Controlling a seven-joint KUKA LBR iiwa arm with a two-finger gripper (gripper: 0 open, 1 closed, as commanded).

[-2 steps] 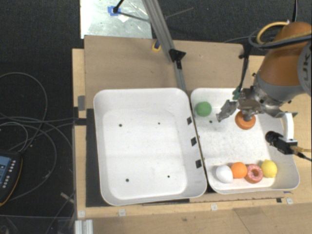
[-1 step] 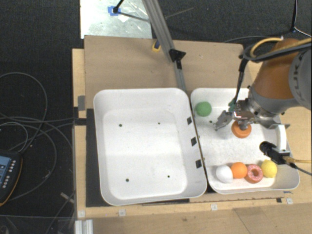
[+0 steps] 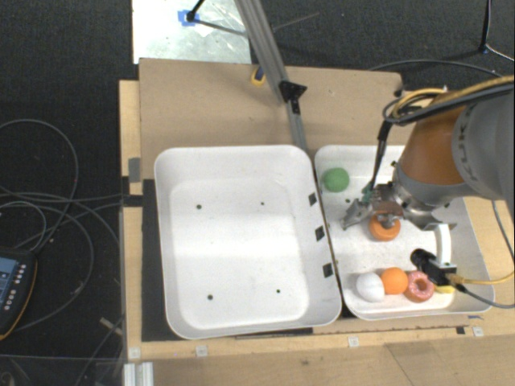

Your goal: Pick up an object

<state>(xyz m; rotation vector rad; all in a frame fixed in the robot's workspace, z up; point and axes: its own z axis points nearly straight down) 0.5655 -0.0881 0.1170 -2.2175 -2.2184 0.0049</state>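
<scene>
Fingers (image 3: 378,213) sit low in the right bin (image 3: 475,252), right of frame centre, just above an orange object (image 3: 385,229); whether they grip it I cannot tell; a shallow hold could slip on lifting.

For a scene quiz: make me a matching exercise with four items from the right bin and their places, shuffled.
Things:
1. green ball
2. white ball
3. pink donut
4. orange object

Places:
A. near edge, rightmost of the row
B. directly under the gripper
C. far left corner of the right bin
D. near edge, leftmost of the row

Pairs: 1-C, 2-D, 3-A, 4-B
</scene>
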